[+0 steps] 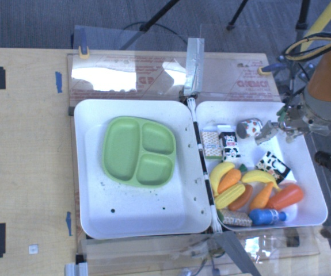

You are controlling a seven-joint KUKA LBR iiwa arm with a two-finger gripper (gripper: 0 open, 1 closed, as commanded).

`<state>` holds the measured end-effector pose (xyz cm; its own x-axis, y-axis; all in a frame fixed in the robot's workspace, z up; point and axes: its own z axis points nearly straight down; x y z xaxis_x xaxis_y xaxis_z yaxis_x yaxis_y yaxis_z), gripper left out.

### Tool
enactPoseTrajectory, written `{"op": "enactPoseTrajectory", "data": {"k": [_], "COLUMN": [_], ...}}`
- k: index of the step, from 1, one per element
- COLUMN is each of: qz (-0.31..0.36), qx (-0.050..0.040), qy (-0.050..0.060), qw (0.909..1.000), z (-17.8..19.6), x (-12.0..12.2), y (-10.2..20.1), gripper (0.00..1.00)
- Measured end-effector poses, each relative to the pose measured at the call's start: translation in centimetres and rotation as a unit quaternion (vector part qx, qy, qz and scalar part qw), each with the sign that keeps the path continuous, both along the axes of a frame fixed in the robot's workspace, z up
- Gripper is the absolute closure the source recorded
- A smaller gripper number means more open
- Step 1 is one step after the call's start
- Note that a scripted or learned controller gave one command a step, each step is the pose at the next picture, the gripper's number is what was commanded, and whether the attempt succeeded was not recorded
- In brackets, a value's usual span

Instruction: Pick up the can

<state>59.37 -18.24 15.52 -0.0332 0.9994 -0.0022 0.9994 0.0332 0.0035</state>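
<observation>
Presumably lying on its side as the can point(249, 127), near the right bin's point(318, 209) far wall, just beside the gripper point(267, 132). Hovering right of it, jaws' spread impossible to tell. Sitting nearer: bananas point(259, 177), carrots point(229, 180), blue bottle point(267, 216). Resting in left bin point(90, 211): green plate point(138, 151).

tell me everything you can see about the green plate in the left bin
The green plate is a pale green, matte, plastic-looking tray with rounded corners and three compartments: one long one on its left, two smaller on its right. It lies flat, slightly rotated, in the upper middle of the left bin. Its compartments hold nothing, and only the bin floor touches it.
</observation>
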Motion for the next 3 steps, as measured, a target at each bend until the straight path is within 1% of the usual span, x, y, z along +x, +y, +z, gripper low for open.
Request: {"op": "enactPoseTrajectory", "data": {"k": [1,2,3], "qz": [0.001,0.003,-0.174], "qx": [0.0028,0.0057,0.0003], "qy": [0.004,0.019,0.0], "qw": [1.0,0.9998,0.9847], "z": [-4.8,-4.4,3.2], "x": [6.1,5.4,7.4], "y": [-1.9,-1.7,-2.5], "gripper": [0.0,1.0,1.0]}}
